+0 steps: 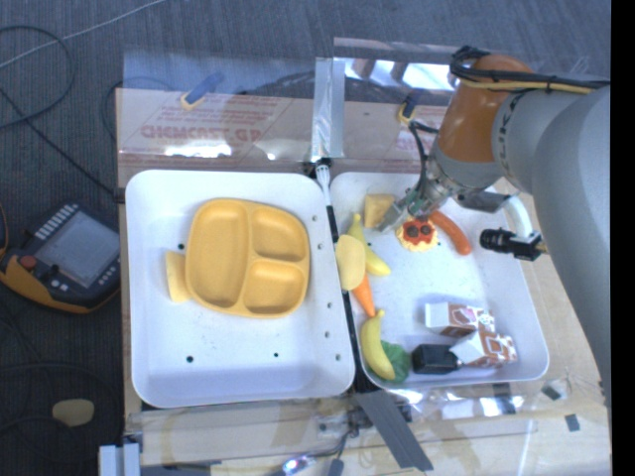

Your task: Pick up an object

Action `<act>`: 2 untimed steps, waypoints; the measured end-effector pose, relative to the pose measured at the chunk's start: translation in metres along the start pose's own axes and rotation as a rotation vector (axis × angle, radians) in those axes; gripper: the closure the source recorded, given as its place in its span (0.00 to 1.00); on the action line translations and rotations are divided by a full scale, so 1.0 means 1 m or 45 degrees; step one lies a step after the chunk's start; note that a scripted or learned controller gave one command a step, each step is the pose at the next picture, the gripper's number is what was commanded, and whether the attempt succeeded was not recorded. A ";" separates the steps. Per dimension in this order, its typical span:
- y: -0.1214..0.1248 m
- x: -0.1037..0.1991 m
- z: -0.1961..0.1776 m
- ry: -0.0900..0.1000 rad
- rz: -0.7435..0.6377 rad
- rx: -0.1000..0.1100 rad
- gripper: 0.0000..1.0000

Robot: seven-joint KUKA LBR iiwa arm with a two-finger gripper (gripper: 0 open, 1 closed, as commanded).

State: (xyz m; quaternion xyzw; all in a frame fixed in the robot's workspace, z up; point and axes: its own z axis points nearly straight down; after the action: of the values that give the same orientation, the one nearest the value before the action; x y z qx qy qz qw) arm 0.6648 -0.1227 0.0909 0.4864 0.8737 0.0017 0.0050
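My gripper [414, 206] hangs low over the back of the right bin [516, 296], below the arm's orange band [471, 117]. Its tip is between a pale yellow block [377, 209] on its left and a small orange and yellow toy [419, 233] just in front of it. A red-orange sausage-shaped piece [454, 232] lies right of that toy. Nothing is visibly held by the gripper.
The right bin also holds a yellow pear-like fruit [350, 260], a carrot [365, 296], a banana [371, 341], a green item [396, 363], a black object [434, 358] and a brown-white carton [474, 327]. A yellow divided plate [248, 257] lies in the left bin [159, 355].
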 end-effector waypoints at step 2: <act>0.038 0.052 -0.093 0.005 0.134 0.012 0.00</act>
State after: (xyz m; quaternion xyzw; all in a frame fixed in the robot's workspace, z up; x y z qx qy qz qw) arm 0.6686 -0.0580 0.1840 0.5318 0.8469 -0.0012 0.0010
